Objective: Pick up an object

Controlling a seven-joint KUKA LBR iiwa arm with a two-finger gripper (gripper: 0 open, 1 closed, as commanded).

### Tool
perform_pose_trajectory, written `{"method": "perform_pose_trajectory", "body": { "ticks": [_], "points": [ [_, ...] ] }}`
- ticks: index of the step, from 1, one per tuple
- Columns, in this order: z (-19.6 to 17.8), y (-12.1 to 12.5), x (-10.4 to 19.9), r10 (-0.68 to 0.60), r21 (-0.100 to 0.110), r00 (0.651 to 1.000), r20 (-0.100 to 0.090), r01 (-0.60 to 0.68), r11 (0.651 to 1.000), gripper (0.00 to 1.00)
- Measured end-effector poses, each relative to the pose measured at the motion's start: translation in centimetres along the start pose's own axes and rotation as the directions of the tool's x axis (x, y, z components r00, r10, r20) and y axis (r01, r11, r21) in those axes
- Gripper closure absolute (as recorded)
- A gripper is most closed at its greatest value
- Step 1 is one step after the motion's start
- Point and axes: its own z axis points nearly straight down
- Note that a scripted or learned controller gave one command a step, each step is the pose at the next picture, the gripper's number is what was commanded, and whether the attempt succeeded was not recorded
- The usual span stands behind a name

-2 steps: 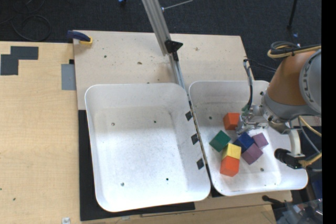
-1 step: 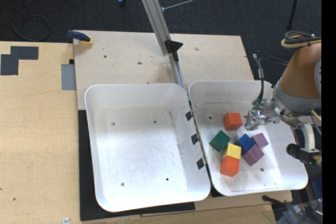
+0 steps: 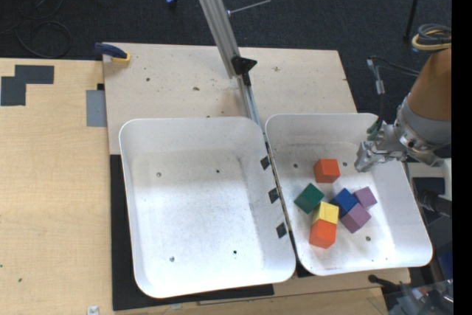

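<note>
The gripper (image 3: 366,158) hangs over the right bin (image 3: 413,247), near its right wall, and I cannot tell its state. No block is in it, so the pick is just starting. The orange block (image 3: 327,170) sits just left of it, apart from the other blocks. Next it must move over that block and go down.
</note>
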Motion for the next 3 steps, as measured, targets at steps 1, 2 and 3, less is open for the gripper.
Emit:
{"method": "perform_pose_trajectory", "body": {
  "ticks": [1,2,3],
  "points": [
    [-3.3,0.1,-0.1,0.001,0.001,1.000,0.000,-0.001,1.000,1.00],
    [-3.5,1.0,4.6,-0.001,0.004,1.000,-0.001,0.001,1.000,1.00],
    [-4.3,1.1,10.2,-0.004,0.004,1.000,-0.004,0.004,1.000,1.00]
  ]
}}
